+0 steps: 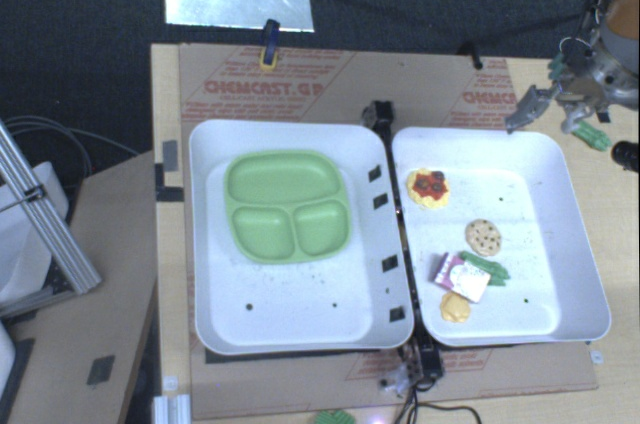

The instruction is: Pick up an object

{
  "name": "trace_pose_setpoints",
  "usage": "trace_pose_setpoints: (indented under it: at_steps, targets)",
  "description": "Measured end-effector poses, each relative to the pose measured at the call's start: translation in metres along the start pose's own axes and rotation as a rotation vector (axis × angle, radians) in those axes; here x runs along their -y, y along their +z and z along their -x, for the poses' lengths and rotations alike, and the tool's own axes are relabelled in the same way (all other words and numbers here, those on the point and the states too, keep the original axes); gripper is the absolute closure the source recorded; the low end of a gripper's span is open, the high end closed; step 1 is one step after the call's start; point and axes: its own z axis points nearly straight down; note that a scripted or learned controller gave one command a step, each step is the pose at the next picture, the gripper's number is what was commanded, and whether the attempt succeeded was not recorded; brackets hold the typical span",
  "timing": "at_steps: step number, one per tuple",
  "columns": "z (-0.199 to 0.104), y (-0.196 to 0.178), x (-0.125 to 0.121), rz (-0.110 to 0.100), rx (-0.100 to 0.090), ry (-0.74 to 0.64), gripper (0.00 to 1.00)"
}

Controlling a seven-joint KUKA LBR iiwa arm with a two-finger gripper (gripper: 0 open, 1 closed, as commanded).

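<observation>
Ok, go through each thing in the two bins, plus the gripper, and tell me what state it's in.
Green divided plate: flat in the left bin, right way up.
Pizza piece: loose in the right bin.
Cookie: lying flat, apart.
Pink and white packet: resting on the green bean.
Yellow piece: touching the packet.
Gripper: above the right bin's far corner, jaws apart, holding nothing.

The one legible text is red print on the brown cardboard sheet [330,72] that lies on the tabletop under the two white bins. On its far left part, just behind the left bin [205,212], the red lettering [265,88] reads roughly "CHEMCAST GP", with smaller red lines above it too fine to read. The same red print [490,97] repeats on the far right part behind the right bin [570,202], seen at an angle and partly cut off. More faint red print [375,367] shows along the sheet's near edge, unreadable.
</observation>
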Motion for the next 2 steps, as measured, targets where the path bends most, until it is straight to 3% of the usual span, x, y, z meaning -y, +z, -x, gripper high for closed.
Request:
trace_pose_setpoints:
  at_steps: [1, 2]
  targets:
    - [-0.016, 0.104, 0.043, -0.012, -0.004, 0.002, 0.0]
    - [-0.001, 0.193, 0.065, -0.007, -0.002, 0.004, 0.0]
